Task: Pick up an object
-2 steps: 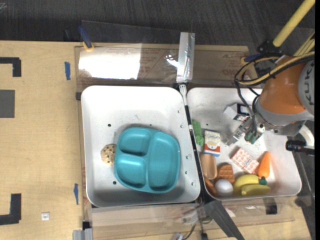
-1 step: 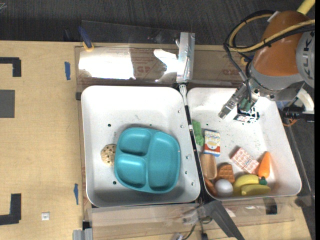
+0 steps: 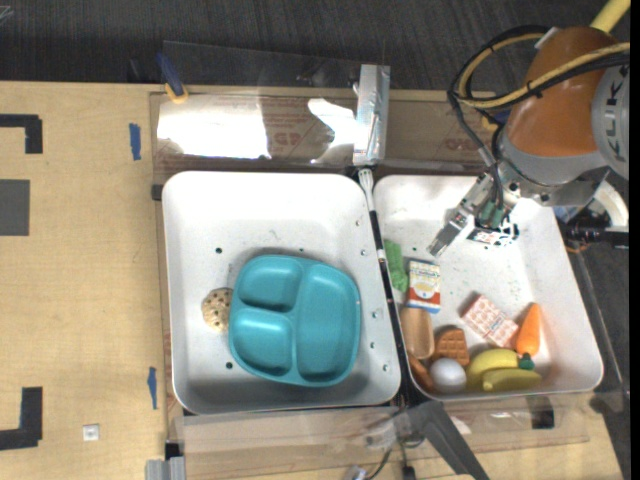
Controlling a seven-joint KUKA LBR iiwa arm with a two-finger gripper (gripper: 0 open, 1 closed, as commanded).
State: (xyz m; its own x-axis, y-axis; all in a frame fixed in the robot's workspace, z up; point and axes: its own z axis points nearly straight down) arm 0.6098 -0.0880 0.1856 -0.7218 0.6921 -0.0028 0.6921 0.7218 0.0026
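My gripper [image 3: 441, 241] hangs over the upper bare floor of the right bin [image 3: 570, 268], reaching in from the orange-banded wrist at the upper right. Nothing shows in it. Just below and left of its tip stand a small red-and-white carton [image 3: 424, 286] and a green strip [image 3: 395, 265] by the bin's left wall. Further down lie a pink box [image 3: 489, 318], a carrot [image 3: 529, 328], a banana [image 3: 495, 360], a white egg [image 3: 447, 372], a brown waffle [image 3: 451, 343] and a bread roll [image 3: 417, 333].
The left bin [image 3: 200, 218] holds a teal divided plate [image 3: 295, 318] and a cookie [image 3: 215, 308] at the plate's left edge. A clear plastic panel [image 3: 260, 118] and a metal bracket [image 3: 370, 113] stand behind the bins. Cables loop above the wrist.
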